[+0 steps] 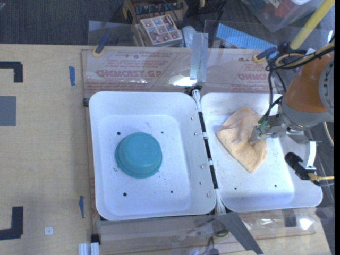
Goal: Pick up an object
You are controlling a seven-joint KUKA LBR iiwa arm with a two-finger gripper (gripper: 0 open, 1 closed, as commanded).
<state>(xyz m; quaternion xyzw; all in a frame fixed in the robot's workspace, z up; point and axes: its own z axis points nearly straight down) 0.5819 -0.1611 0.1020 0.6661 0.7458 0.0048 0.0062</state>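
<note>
Task thing: the cloth (241, 137), a crumpled tan piece lying in the right bin (276, 193), towards its upper middle, one corner trailing down toward the bin's centre
Other candidate: a teal bowl (139, 154), upside down on the floor of the left bin (106, 116), well apart from the arm
Arm: the arm (313, 86) reaches in from the right and bends down over the right bin, which puts its wrist directly above the cloth's right edge; I judge the cloth to be the chosen target, since the bowl is a whole bin away
Gripper: the gripper (258, 134) is low, its tip touching or just over the cloth's right side; cannot tell whether it is apart, together or clamped on fabric
Why so placed: coming down on the bunched edge instead of the flat middle likely gives a fold to pinch
Hold: no cloth is visibly lifted; it appears to rest flat on the bin floor, so I would not call it held
Hidden: the wrist covers the strip of bin to the right of the cloth, and the arm's upper part is cut off at the frame edge
Hard to make out: the exact contact between tip and fabric, dark against shadow
</note>
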